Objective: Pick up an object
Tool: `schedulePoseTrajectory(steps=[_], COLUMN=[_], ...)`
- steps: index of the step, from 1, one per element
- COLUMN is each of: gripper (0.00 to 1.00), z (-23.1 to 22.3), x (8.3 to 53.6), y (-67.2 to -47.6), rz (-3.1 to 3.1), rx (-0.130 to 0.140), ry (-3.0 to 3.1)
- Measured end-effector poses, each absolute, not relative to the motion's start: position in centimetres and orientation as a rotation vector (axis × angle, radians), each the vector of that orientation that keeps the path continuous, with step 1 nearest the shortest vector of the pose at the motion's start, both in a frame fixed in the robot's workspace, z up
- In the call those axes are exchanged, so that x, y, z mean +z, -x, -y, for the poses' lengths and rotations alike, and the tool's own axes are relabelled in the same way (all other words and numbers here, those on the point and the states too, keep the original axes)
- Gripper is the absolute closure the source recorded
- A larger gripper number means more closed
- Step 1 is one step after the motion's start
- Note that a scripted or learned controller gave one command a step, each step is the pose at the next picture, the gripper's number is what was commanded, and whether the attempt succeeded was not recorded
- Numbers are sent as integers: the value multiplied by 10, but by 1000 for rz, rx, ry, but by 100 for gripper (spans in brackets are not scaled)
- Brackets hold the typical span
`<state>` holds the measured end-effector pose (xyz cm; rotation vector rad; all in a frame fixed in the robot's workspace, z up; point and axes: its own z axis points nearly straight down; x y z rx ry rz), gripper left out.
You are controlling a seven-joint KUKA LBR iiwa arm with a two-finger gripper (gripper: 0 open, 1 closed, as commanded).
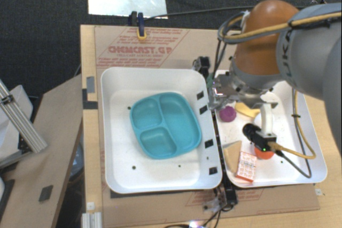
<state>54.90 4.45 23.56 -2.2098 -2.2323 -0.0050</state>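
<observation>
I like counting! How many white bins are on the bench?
2: the left bin holds a blue plate; the right bin sits beside it, partly hidden under the arm.

Divided tray (165, 125) in left bin (115, 115).

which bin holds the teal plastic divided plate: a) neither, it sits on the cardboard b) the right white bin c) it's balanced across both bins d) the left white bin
d: the teal plastic divided plate lies flat inside the left white bin, while the small purple object and the red and white packet sit in the right white bin under the arm.
</observation>
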Motion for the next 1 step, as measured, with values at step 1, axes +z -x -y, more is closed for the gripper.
schedulePoseTrajectory(steps=[1], gripper=[100], z=[-104], x=[224], y=[-534], rz=[2231], rx=[-3], ry=[2208])
